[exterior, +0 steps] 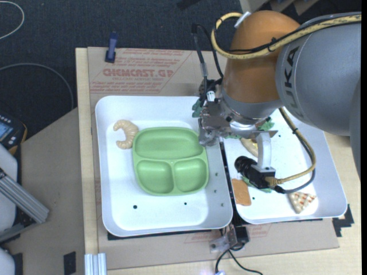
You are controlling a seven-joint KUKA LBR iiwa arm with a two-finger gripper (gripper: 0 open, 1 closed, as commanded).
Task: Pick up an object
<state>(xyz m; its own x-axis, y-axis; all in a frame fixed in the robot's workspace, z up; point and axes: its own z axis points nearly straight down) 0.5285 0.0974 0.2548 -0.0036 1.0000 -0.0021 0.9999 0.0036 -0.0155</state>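
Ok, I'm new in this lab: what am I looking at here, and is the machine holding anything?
The big grey and orange shape is a robot arm, reaching in from the right. The one camera is fixed above the bench, looking down at a slant. The left white bin holds a green divided plate with a toy croissant beside it. The right bin holds a toy pizza slice and a flat orange-brown piece. The gripper hangs by the wall between the bins; whether it holds anything cannot be seen.
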